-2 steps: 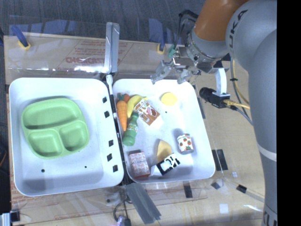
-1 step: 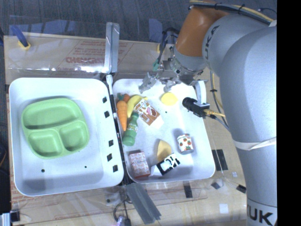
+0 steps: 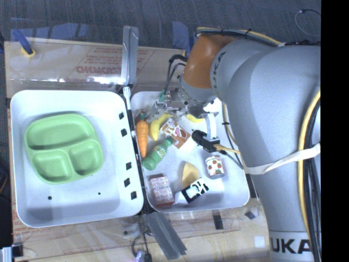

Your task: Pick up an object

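The claw (image 3: 175,103) hung low over the far end of the right bin (image 3: 234,192), at the end of the arm (image 3: 262,91); its tips were lost in the clutter below the wrist, so whether it was open, closed or gripping could not be told. Just beside it on the near side lay a banana (image 3: 157,125) and a small printed packet (image 3: 177,134); a carrot (image 3: 142,137) lay a little beyond those, along the wall between the bins, with a green bottle (image 3: 157,153) close by. Any of these looked light. The carrot and banana were probably hard, smooth plastic that could roll or slip, best pinched across the middle; the bottle across its body. Well nearer the camera sat a cheese wedge (image 3: 189,173), a small jar (image 3: 215,166) and a pinkish block (image 3: 160,189). The bin floor was smooth and white, crowded near the claw, so neighbours could get nudged. Well to the far side of the wall, the left bin (image 3: 32,201) held a green tray (image 3: 62,146).
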Available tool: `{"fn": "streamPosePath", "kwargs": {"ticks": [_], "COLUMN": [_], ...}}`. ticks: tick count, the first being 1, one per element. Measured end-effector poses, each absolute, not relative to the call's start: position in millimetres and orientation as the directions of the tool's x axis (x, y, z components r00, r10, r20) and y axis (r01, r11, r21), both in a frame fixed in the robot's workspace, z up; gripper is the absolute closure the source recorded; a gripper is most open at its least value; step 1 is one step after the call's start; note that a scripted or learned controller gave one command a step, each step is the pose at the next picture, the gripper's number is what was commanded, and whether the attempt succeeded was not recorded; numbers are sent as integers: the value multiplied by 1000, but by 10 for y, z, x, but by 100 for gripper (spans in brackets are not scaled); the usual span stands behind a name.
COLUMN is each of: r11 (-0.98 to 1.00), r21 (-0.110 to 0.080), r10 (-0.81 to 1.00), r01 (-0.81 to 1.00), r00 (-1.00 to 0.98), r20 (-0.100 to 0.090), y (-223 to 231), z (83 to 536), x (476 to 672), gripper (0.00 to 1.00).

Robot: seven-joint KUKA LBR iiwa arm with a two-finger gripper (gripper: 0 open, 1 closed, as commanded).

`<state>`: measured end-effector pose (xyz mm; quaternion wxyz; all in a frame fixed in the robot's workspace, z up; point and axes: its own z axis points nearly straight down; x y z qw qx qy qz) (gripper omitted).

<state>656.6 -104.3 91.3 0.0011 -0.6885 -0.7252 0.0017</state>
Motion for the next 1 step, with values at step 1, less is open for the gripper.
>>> {"fn": "streamPosePath", "kwargs": {"ticks": [1], "r11": [52], "r21": [-3], "r10": [999], "r01": [999], "r00": [-52], "r20": [-1], "y": [-1044], "z": [917], "x": [6568], "gripper": [0]}}
